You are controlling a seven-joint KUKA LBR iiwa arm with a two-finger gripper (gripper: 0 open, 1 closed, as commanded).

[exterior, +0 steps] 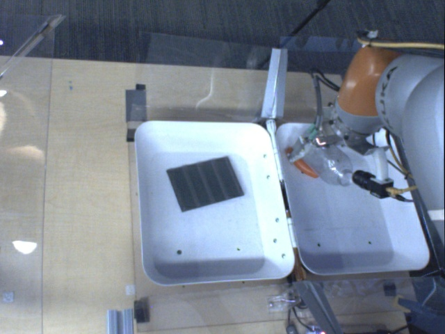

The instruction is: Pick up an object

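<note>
Gripper [321, 147] down in the right-hand bin, grasp unclear

Arm [417, 110] reaches in from the right side of the camera view, its orange band [363, 82] above the far edge of the right-hand white bin [361, 245]. The gripper sits low over that bin's far left corner, close to the wall it shares with the left-hand white bin [208, 249]. Whether it is clenched on anything or released cannot be told: the wrist and a blurred, glassy-looking clear object [335, 167] hide its tip. A small orange object [306, 168] lies on the bin floor just beside the gripper, on its near-left side, touching or nearly touching the clear object; which of the two cannot be made out. A black cable plug [368, 180] hangs off the wrist over the middle of the same bin.

A dark grey ribbed mat [206, 183], rectangular and turned slightly askew, lies flat near the middle of the left-hand bin, well apart from the gripper. Both bins rest on a pale wooden bench [69, 207].
</note>
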